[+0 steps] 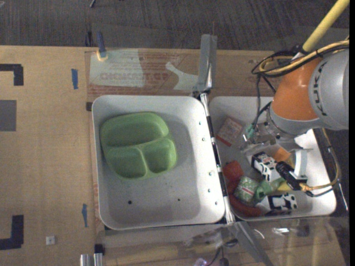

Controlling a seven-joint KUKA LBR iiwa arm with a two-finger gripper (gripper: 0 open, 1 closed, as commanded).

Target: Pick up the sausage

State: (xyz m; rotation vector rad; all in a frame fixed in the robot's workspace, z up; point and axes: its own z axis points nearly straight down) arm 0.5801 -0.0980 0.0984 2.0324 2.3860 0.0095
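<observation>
The sausage (233, 171) looks like the red piece lying in the right bin (327, 204) near its left wall. More red (246, 208) shows along the bin's near edge, with a green packet (246, 190) lying over the stretch between. My gripper (270, 168) hangs low over the middle of this bin, under the orange wrist band (294, 101). It is just right of the red piece, among black-and-white parts and toys that I cannot separate. Nothing shows as held.
The left bin (111, 204) holds a green divided plate (138, 144) at its upper left. A tan packet (229, 131) lies at the right bin's upper left. An orange piece (283, 154) and yellow-green items (272, 187) crowd the gripper. A metal divider (206, 65) rises between the bins.
</observation>
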